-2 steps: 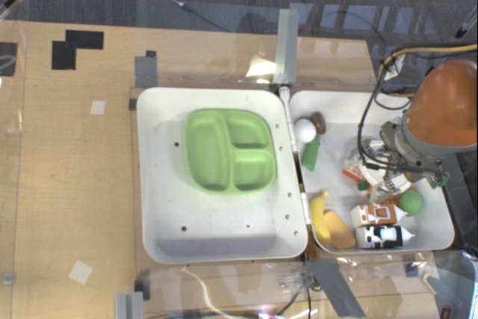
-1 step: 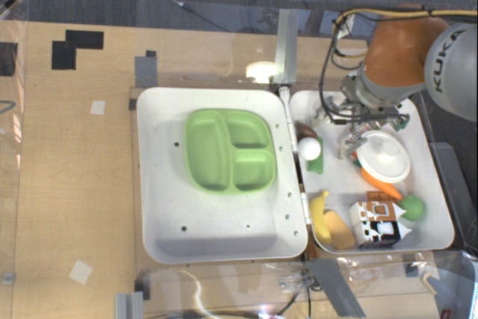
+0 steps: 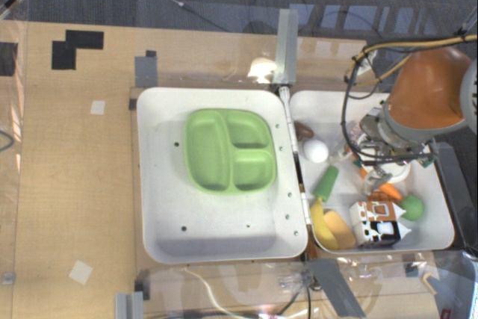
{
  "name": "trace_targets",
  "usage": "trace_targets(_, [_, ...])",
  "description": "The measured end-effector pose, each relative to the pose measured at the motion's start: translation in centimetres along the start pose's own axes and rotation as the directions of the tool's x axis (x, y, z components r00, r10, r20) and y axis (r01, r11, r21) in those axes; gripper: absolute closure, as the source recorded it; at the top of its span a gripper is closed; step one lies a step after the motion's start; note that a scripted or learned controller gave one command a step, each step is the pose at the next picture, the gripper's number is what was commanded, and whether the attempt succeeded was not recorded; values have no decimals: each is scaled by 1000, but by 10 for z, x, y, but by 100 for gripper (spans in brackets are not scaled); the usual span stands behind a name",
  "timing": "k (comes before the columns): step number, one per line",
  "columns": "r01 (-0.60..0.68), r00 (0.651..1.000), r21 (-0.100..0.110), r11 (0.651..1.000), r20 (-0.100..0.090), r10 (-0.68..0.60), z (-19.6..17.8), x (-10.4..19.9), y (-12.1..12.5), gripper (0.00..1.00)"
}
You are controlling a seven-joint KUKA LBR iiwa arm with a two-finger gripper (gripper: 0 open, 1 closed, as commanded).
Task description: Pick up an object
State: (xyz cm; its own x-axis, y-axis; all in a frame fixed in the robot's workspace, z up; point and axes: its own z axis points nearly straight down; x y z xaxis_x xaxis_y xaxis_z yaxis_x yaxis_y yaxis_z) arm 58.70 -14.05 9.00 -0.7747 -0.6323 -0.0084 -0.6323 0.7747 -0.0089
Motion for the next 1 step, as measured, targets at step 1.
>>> trace_targets(1, [97,995,0,995,4,-97,1,34,-29,0])
